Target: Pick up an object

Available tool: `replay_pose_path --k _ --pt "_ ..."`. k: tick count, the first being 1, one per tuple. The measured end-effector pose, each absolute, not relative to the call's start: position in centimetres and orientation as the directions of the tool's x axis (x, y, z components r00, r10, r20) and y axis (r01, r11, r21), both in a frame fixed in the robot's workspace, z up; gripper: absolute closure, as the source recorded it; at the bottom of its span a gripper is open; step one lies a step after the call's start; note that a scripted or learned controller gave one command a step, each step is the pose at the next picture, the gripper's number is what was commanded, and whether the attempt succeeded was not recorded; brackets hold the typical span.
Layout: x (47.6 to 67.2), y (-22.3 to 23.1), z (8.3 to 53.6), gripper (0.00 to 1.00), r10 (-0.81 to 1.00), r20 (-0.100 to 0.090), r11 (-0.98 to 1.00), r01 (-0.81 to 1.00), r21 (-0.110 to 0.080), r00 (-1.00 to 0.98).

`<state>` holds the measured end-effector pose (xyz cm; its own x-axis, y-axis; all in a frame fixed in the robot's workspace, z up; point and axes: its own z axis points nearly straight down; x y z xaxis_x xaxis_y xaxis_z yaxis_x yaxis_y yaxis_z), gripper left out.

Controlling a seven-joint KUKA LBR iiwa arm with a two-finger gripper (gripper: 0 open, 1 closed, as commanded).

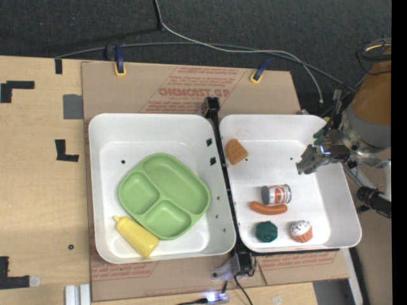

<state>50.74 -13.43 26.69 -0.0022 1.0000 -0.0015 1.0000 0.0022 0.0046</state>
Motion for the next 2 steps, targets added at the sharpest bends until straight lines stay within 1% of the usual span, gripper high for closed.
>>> replay_pose_path --k 1,2 --pt "50.8 -13.4 27.5 1.00 1.000 0.000 0.001 1.000 0.000 -0.001" --pt "51.4 -7.6 26.0 1.00 1.000 0.001 0.006 1.000 -0.003 -0.006"
